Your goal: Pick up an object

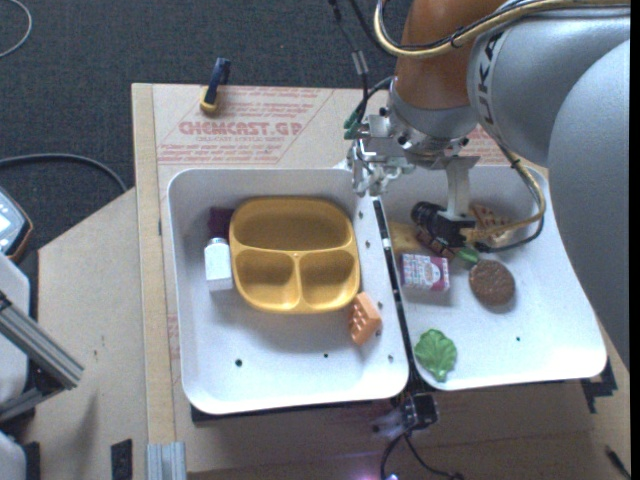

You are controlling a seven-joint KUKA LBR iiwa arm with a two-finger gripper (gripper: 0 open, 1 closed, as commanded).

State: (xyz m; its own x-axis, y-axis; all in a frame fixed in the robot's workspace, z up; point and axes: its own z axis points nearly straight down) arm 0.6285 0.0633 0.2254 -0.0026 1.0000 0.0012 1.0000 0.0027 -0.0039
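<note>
A divided tray [294,252] lies in the left bin [190,348], a small bottle [218,264] at its left and a block [365,318] at its right corner.

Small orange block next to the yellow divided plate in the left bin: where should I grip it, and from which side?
Come straight down on the small orange block and pinch its two long sides. It lies tilted, close against the yellow divided plate, so top access looks clearest.
</note>
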